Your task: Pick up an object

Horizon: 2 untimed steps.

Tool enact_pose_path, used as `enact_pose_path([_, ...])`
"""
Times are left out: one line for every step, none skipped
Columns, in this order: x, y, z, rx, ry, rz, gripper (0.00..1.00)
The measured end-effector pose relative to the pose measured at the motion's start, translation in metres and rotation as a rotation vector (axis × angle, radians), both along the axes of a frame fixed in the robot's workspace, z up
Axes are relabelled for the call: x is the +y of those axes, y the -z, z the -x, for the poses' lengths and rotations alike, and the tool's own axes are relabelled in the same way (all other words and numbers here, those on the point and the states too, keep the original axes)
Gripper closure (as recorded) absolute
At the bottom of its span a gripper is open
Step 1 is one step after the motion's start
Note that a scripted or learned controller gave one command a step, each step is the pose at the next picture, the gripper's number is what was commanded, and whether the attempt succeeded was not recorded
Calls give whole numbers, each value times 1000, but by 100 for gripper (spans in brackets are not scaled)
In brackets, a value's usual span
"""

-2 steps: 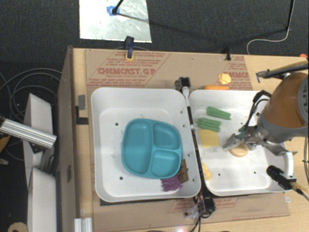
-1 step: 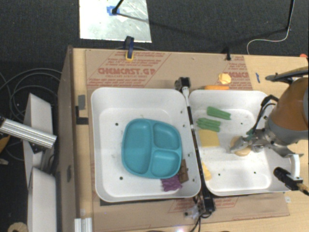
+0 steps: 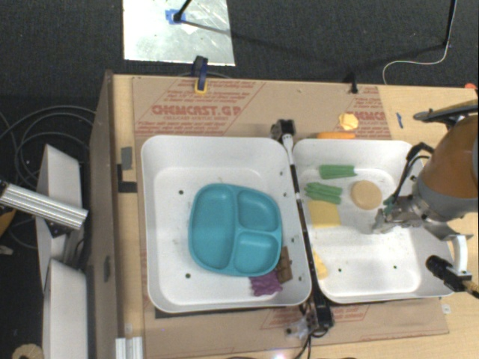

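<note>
i read this as the approach step; my end effector (image 3: 389,217) sits low beside the tan disc (image 3: 367,194), grip state i cannot tell; next it needs centring over the disc

Even, bright overhead light — white bins (image 3: 224,152) near blown out, soft shadows only. Foil sheet (image 3: 178,21) up top glares. Low res, slightly soft throughout; orange arm band (image 3: 455,172) blurred — dark floor (image 3: 52,43) underexposed.

Lab: 2 bins (image 3: 224,152), loose cables (image 3: 45,126).
</note>
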State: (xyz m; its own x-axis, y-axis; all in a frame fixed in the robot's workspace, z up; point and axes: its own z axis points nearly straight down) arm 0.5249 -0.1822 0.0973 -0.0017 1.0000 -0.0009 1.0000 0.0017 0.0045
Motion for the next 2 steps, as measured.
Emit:
enact_pose_path([25, -95, -36, -9, -7, 2, 100])
enact_pose_path([24, -89, -32, 2, -2, 0, 0])
